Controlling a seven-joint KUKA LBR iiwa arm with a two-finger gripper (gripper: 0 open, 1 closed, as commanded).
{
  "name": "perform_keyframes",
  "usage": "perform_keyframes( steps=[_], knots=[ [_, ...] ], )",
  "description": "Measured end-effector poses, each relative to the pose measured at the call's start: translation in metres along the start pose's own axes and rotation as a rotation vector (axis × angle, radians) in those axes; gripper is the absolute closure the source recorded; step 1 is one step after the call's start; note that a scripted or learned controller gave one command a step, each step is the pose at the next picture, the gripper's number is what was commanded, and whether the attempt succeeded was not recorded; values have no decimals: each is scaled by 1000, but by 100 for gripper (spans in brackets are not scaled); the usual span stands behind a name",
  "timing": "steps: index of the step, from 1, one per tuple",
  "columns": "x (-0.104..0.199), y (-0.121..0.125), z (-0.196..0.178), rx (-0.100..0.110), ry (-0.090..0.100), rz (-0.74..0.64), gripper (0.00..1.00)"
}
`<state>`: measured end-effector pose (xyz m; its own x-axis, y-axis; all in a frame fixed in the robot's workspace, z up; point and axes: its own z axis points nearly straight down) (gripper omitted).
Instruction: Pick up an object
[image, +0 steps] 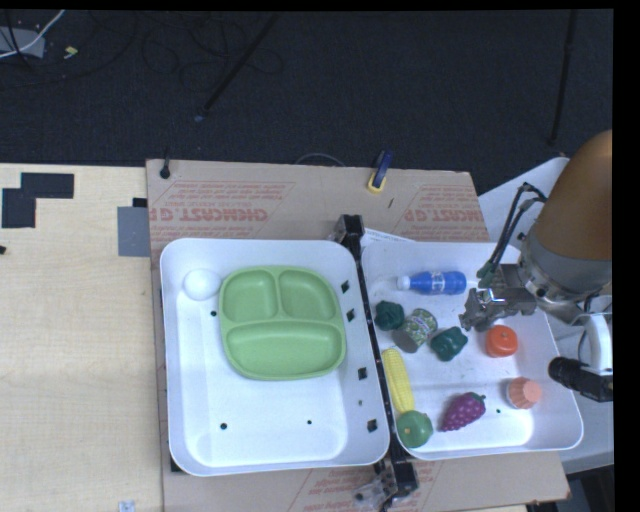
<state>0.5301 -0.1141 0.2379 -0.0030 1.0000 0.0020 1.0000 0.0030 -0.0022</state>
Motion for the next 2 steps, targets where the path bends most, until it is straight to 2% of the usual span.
perform_keyframes(
  steps=[1,2],
  knots=[
    [56,-4,-2,1,1,-2,100],
    [93,-18,22,4,0,1,100]
  ],
)
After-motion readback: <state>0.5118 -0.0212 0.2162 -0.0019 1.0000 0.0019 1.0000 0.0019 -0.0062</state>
